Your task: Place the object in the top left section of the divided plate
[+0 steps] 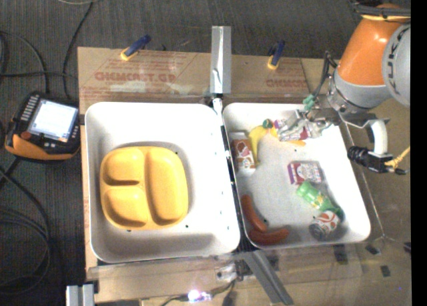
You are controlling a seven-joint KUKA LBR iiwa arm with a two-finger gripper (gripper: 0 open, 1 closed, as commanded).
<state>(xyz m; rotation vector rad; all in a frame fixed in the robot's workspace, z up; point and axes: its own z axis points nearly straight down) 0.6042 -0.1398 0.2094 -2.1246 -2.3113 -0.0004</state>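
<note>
My pincer (pixel 298 127) hangs low over the top of the right bin (pixel 357 195), beside a banana (pixel 257 138); I cannot tell its spread. The yellow divided plate (pixel 144 185) sits in the left bin (pixel 97 158).

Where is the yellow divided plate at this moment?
In the camera view, the yellow divided plate lies in the left white bin, near its middle. The right bin beside it holds the loose items.
</note>
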